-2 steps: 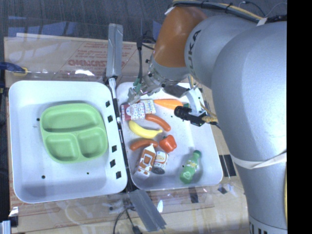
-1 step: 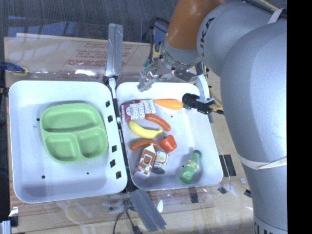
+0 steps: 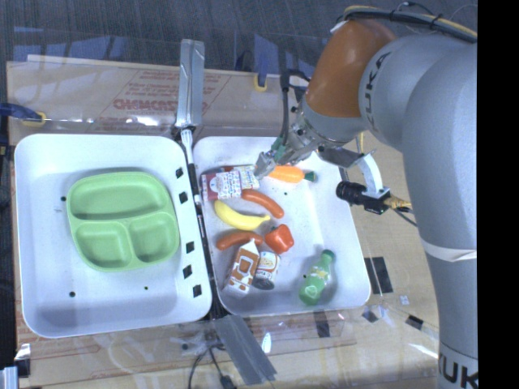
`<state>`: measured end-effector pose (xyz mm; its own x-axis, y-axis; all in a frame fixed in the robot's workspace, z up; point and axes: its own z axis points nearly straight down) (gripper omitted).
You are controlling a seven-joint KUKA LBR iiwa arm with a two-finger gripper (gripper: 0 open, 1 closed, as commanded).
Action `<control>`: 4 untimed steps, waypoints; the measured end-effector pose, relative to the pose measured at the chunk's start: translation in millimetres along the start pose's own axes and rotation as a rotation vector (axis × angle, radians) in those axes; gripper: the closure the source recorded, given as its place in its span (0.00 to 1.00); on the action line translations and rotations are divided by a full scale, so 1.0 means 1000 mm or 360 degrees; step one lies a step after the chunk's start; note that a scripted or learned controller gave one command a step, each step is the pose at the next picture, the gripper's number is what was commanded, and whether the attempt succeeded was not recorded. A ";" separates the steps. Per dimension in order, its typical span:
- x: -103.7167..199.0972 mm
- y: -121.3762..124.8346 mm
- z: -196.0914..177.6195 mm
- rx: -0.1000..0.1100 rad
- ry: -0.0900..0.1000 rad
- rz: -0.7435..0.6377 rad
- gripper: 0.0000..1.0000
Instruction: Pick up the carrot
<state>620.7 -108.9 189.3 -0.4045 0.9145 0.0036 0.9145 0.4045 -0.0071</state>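
While a green plastic bottle (image 3: pixel 315 279) lies toward the near right corner of the right-hand shallow white bin (image 3: pixel 345 241), a small printed carton (image 3: pixel 242 267) and a dark-capped little jar (image 3: pixel 265 270) sit touching each other just to its left, close to the near edge. Farther in, a red toy pepper (image 3: pixel 280 238) rests beside a reddish sausage (image 3: pixel 234 239), with a yellow banana (image 3: pixel 238 215) and a second orange-red sausage (image 3: pixel 263 203) beyond them. A flat red-and-white printed packet (image 3: pixel 230 182) lies against the left wall. Toward the far edge, the small orange carrot with a green end (image 3: pixel 289 174) lies on the bin floor, the two-finger gripper (image 3: pixel 272 160) of the grey arm with its orange band (image 3: pixel 345 71) poised just beside it, at its left end; whether the jaws are apart or together cannot be told. A pale green divided plastic plate (image 3: pixel 122 220) sits mid-floor in the left-hand white bin (image 3: pixel 40 298).
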 end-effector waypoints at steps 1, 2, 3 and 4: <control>-0.044 0.007 0.029 -0.0005 -0.0003 -0.0149 0.00; -0.084 -0.019 0.099 -0.0005 -0.0003 -0.0443 0.00; -0.083 -0.018 0.092 -0.0002 0.0001 -0.0452 1.00; 0.016 0.027 0.000 -0.0006 -0.0005 -0.0626 1.00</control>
<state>638.7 -83.3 189.6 -0.7243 0.6894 0.0022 0.6894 0.7243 -0.0024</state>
